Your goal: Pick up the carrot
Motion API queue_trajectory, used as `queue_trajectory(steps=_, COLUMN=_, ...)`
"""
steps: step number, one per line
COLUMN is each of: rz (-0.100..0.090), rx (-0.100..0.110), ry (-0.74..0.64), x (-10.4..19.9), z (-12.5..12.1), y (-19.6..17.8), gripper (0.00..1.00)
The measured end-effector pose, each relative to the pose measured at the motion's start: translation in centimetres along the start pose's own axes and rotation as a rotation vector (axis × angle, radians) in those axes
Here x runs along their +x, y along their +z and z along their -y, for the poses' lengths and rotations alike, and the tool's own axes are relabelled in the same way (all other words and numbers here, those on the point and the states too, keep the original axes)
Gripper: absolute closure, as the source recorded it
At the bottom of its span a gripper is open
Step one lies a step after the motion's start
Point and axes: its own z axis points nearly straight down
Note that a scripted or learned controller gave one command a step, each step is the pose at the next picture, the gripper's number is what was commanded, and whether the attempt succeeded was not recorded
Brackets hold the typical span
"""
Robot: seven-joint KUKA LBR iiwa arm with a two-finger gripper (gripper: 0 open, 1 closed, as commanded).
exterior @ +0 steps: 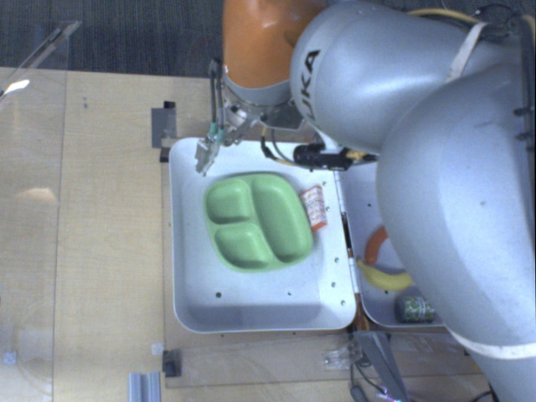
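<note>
Here the desk (92,224) is pale wood, with dark grey carpet (109,15) beyond its far edge and a clear plastic sheet (29,224) lying over its left part. Two shallow white bins sit side by side on it: the left bin (251,308) in full view, the right bin (368,199) largely covered by the arm.

Count, left bin: one green divided plate (255,220) with three compartments, lying flat near the middle; one small red-and-white packet (314,207) touching the plate's right edge.

Count, right bin: one carrot (376,243), orange, seen as a short curved piece near the bin's left wall, its far end hidden under the arm; one banana (383,278) just in front of the carrot; one dark green round item (414,309) near the front corner, too blurred to identify.

Arm (452,141): one, grey, entering from the right and crossing above the right bin, orange band (264,32) over the far edge of the left bin. The hand (203,157) points down and left at the far-left corner of the left bin, above its rim, well apart from the carrot. Its fingers appear close together, with nothing between them.
</note>
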Motion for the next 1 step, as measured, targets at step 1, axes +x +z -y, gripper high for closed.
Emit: queue_trajectory(steps=1, rz=-0.003, rx=0.004, ry=0.268, x=3.4, z=1.15, y=3.7, gripper=0.0)
